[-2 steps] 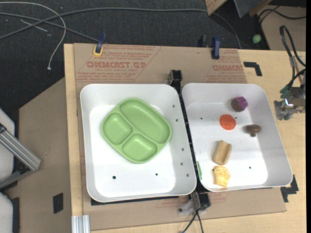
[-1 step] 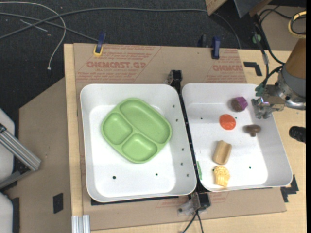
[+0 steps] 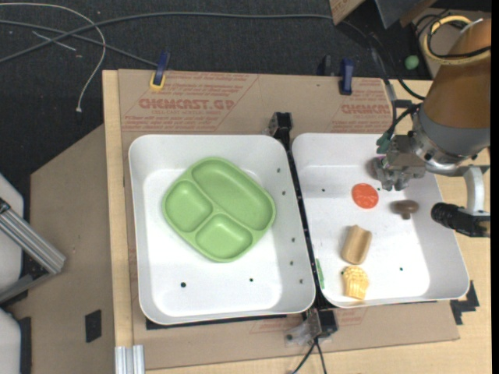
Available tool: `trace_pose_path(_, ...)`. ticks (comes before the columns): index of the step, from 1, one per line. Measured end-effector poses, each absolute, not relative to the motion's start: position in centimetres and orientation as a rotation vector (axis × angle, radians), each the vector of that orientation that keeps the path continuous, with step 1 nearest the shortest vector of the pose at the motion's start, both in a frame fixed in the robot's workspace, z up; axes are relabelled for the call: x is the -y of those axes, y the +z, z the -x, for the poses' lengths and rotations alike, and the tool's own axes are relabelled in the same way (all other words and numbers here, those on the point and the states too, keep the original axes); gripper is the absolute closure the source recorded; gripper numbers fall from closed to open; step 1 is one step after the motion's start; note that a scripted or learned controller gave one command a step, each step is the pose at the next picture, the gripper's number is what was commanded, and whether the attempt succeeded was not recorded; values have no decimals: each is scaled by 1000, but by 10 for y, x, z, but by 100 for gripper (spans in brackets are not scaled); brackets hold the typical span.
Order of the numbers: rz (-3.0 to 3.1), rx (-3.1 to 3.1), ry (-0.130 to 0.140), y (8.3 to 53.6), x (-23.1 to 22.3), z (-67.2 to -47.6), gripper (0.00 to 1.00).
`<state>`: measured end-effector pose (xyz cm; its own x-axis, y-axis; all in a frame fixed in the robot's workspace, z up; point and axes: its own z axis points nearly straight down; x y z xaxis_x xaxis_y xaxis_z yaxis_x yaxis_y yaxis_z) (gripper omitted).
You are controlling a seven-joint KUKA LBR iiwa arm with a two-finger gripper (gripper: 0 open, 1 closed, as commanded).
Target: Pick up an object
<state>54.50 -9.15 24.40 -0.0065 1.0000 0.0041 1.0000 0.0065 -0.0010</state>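
The right white bin [image 3: 413, 275] holds a flat red disc [image 3: 365, 196], a small brown lump [image 3: 405, 207], a tan cylinder-like block [image 3: 356, 245] and a yellow corn-like piece [image 3: 355, 282]. My gripper [image 3: 390, 179] hangs over the bin's upper right part, just right of and above the red disc and up-left of the brown lump. Its dark fingertips point down. Nothing shows between them.
The left white bin [image 3: 156, 279] carries a green three-compartment plate [image 3: 219, 209]. A black clamp [image 3: 280, 123] sits between the bins at the back. Blue clips [image 3: 161, 69] hold the cardboard base. The arm's orange and grey body [image 3: 460, 76] covers the right bin's far right corner.
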Motion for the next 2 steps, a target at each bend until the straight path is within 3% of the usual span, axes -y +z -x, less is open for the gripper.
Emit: trace_pose_path(2,2212,2224,1,219,-17,-558,100)
